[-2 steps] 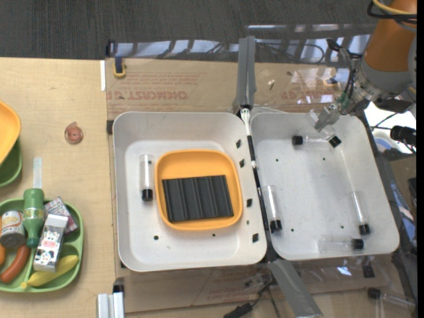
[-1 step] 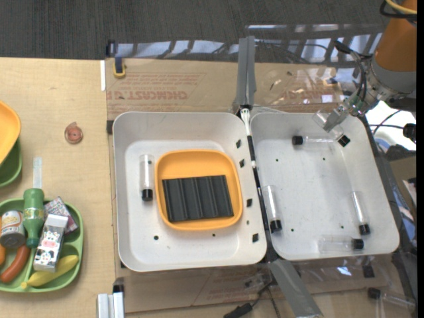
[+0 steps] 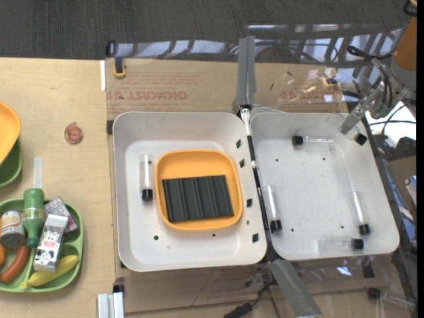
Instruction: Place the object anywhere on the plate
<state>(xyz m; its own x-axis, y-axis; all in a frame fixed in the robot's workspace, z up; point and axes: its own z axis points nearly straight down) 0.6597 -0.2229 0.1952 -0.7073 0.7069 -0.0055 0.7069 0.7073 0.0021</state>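
Only partly visible at the edge, the gripper [image 3: 353, 126] looks indistinct; plate [image 3: 199, 167] holds a dark block [image 3: 199, 199].

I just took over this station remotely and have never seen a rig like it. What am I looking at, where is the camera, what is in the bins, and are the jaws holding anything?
This is one camera fixed above the bench, looking down at a slant. The two shallow white bins sit side by side: the left bin and the right bin.

In the left bin lies an orange plate with a dark ribbed block already resting on it. Clear tubes with black caps lie in both bins, for example one left of the plate.

The robot arm comes in at the upper right, its gripper near the right bin's far corner. It is too small and blurred to tell whether it holds anything.

On the wooden bench to the left sits a green tray of toy food.
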